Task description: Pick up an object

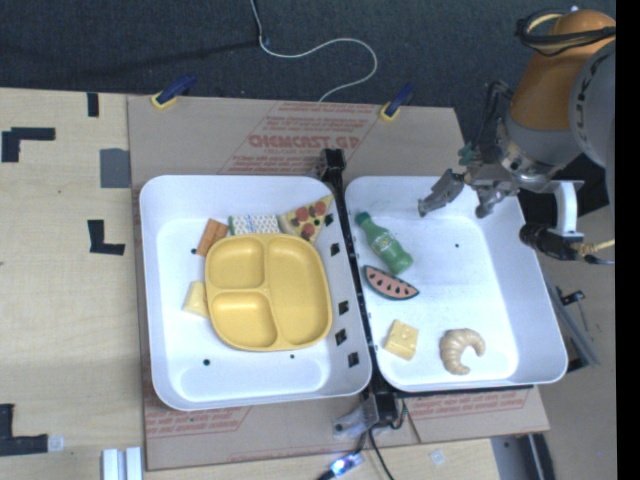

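The jaws (461,202) hang spread and released, grasping nothing, over the far part of the right bin (500,258). In that bin lie a green bottle (385,244) near its left wall, a watermelon slice (390,283) just nearer, then a cheese wedge (402,339) and a croissant (461,349) along the near side. The left bin (165,268) holds a yellow divided plate (268,291)

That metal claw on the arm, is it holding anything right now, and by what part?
Nothing is held. The end effector hangs open above the right bin, with bare space between its fingers; the green bottle lies apart from it.
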